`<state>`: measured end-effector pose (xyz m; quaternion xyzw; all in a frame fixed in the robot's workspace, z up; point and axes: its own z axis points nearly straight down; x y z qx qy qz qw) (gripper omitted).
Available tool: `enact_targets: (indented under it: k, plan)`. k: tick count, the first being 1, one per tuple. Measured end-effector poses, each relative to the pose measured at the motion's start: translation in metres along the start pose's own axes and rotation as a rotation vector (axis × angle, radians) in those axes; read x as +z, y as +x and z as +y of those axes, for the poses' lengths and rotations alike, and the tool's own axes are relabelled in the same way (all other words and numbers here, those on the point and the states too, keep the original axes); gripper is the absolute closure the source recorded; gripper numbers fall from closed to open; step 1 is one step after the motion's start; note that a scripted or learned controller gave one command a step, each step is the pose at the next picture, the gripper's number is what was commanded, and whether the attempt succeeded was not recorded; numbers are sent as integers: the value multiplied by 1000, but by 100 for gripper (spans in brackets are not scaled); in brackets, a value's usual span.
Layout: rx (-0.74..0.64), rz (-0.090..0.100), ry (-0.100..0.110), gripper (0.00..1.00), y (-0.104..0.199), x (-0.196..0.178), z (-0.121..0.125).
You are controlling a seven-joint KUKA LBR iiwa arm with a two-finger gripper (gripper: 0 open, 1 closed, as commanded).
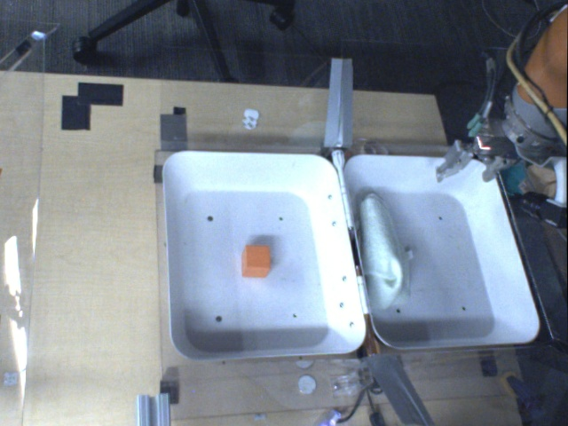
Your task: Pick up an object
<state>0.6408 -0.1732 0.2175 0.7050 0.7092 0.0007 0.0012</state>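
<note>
From the camera above the bench, two shallow white bins sit side by side on a pale wooden bench top [98, 264], their inner rims touching along a metal divider bar [338, 105] that runs up beyond their far edge. The left bin [182, 193] holds a small orange cube [256, 261], resting flat on the floor a little below and left of the bin's middle, well apart from every wall. The right bin [497, 264] holds a long, pale, translucent object [381, 251], something like a clear plastic bottle or wrapped roll, lying lengthwise close to the bin's left wall, just beside the shared rim; its exact kind is hard to make out. The arm [543, 69] comes in at the upper right corner, its orange band showing at the frame edge, with cables looping around it. The gripper [468, 162] hangs over the upper right corner of the right bin, above the rim, well apart from both the pale object and the cube. Two light-coloured fingers [450, 165] point outward with a visible gap between them, and nothing sits in that gap. Beyond the bench, the dark legs of an office chair base [177, 7] spread over the carpet, and black tape marks [89, 103] lie on the bench at upper left.
</note>
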Motion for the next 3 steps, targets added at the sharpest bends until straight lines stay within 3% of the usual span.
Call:
enact_targets:
  k: [1, 2, 3]
  plan:
    - [-16, 0, 1, 0, 8, 117, -22]
    - [-17, -1, -6, 100, 9, 104, -19]
    - [-88, -1, -5, 100, 82, -46, 30]
